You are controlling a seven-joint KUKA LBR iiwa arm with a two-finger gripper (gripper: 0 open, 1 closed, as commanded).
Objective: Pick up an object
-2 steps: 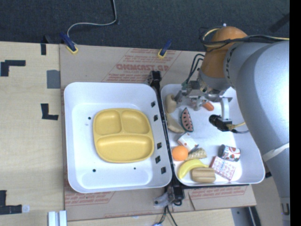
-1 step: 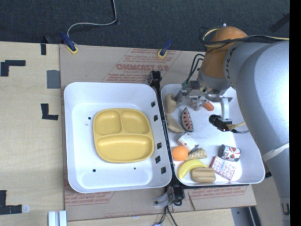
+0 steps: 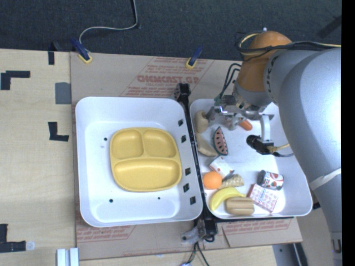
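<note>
The grey arm (image 3: 310, 110) comes in from the right of the frame, its orange band sitting above the upper part of the right bin (image 3: 297, 204). The gripper (image 3: 232, 114) hangs over that bin's upper left area. From this slant it cannot be told whether it is wide or narrow, and nothing can be seen held in it.

The things to pick from lie in the right bin. A small orange-red piece (image 3: 246, 125) sits just beside the gripper, to its lower right. A beige piece (image 3: 201, 122) lies by the bin's left wall, level with the gripper. Below them a watermelon slice (image 3: 221, 141) stands near the left wall. Further down are a white carton (image 3: 220, 164), then an orange (image 3: 212, 180) and a banana (image 3: 224, 195) close together at the lower left of the bin. A brown roll (image 3: 239, 206) touches the banana on its right. A pink box (image 3: 262, 197) lies just right of the roll, and a small can (image 3: 270, 179) sits above the box.

The left bin (image 3: 91, 148) holds a yellow divided plate (image 3: 146, 158) lying flat near its middle. Both bins rest on the bench (image 3: 33, 165).
</note>
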